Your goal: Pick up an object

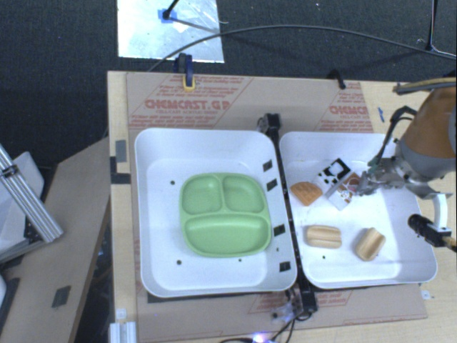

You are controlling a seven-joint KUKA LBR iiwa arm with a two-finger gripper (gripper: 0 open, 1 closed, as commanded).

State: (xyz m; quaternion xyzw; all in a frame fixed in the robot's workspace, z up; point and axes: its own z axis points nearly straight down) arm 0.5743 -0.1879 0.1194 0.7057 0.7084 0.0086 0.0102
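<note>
In the right bin lie three food items. An orange-brown toast slice sits near the bin's left wall. A tan hot-dog bun lies below it, and a tan bread roll lies to the bun's right. My gripper is low in the upper middle of this bin, just right of the toast, reaching in from the right. A black-and-white tag sits at its tip. I cannot tell whether anything is in its grasp.
The left bin holds a green divided plate. Black clips line the seam between the bins. The grey and orange arm covers the right bin's upper right corner. Cables cross the dark floor behind.
</note>
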